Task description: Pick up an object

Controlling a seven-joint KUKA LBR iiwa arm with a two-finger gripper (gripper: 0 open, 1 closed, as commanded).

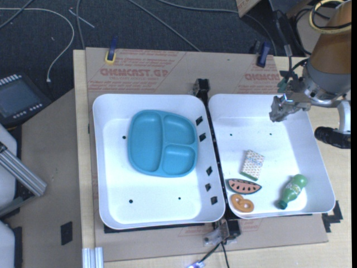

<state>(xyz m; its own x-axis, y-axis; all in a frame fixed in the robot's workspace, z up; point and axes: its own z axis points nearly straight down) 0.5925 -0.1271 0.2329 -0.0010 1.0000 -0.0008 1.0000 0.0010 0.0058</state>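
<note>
Pincer (279, 109) is hovering over right bin (312, 149) back edge; finger state unreadable, possibly closed. Toy bottle (292, 190), watermelon slice (244, 186), pretzel (242, 204), patterned block (253, 163) are lying at front, well apart.

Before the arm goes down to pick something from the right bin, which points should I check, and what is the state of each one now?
1. Gripper carries nothing: ok, nothing seen under it.
2. Fingers open: cannot tell, too small and blurred.
3. Gripper is over a target: not ok, it hangs over the right bin at its upper edge, away from the items.
4. Green bottle has free space around: ok, it lies alone.
5. Watermelon slice is separate from the pretzel: not ok, they appear to touch.
6. Patterned packet is reachable: ok, uncovered.
</note>
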